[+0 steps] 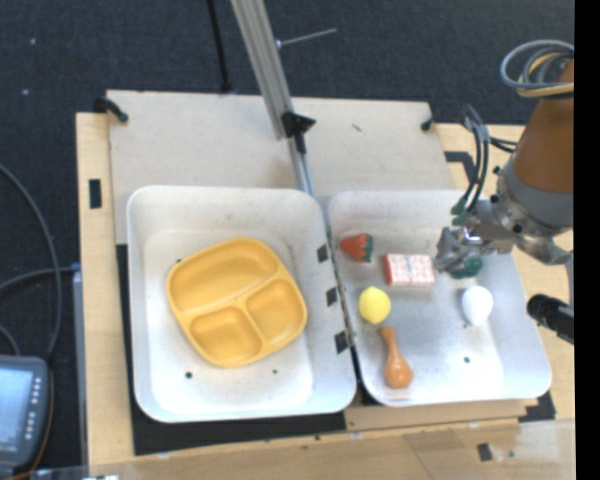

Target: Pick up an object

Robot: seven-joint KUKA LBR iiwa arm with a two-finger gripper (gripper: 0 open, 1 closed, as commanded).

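The right bin (pixel 510 368) holds several small objects. A red strawberry-like piece (pixel 357 247) lies at its left, and a pink and white box (pixel 409 269) sits beside it. Below them are a yellow ball-like fruit (pixel 374 305) and an orange pear-shaped piece (pixel 395 360). A white egg-shaped object (pixel 476 304) rests at the right. My gripper (pixel 460 253) hangs low over the bin, just right of the pink box and above the white object. A small green thing (pixel 471 265) shows at the gripper's tip, partly hidden by it.
The left bin (pixel 150 368) carries a yellow divided plate (pixel 237 301). A slanted metal rail (pixel 265 58) runs from the top down to the gap between the bins. A cable loop sits at the arm's upper right.
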